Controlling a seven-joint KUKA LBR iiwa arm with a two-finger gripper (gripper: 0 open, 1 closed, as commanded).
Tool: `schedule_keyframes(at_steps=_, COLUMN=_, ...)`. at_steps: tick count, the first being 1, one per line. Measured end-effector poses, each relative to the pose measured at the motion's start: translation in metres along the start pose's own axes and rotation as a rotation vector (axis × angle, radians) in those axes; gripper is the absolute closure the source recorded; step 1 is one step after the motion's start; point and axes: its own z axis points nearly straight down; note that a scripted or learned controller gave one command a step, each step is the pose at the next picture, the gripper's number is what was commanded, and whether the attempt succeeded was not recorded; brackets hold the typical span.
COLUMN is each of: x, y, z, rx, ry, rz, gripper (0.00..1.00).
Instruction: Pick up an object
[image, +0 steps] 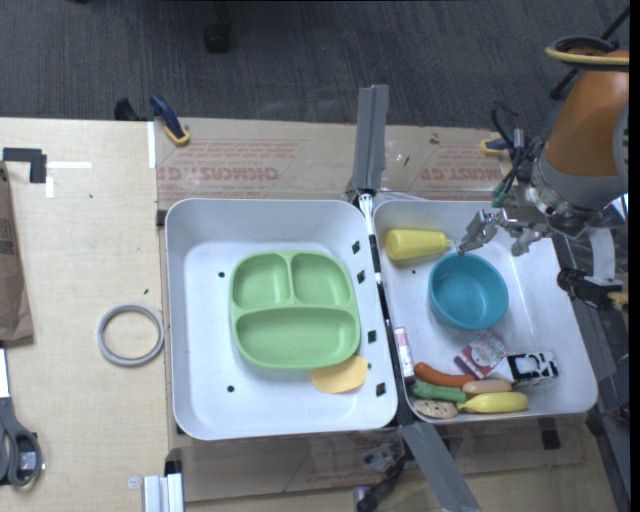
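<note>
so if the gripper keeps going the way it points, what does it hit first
Most likely the round blue plastic bowl. The gripper points down and toward the view's left, its tip just above the bowl's far rim. The yellow wedge-shaped block lies just beyond; depth is hard to judge.

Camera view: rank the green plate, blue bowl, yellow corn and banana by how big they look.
1. Green plate, plainly largest.
2. Blue bowl.
3. Corn and banana look alike in size, so I won't rank them; both are far smaller than the bowl.
</note>
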Motion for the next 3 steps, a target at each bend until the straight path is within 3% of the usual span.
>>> schedule_keyframes(at_steps=1, x=0.02, y=0.028, z=0.11, rx=-0.003, ry=0.0, rz=-0.324, gripper=0.0)
schedule_keyframes(at_steps=2, x=0.026, y=0.0, z=0.11, rx=-0.002, ry=0.001, rz=-0.129, gripper=0.0)
schedule_keyframes(at_steps=3, x=-0.049, y=0.013, z=0.094, rx=-0.003, ry=-0.002, rz=-0.074, gripper=0.0)
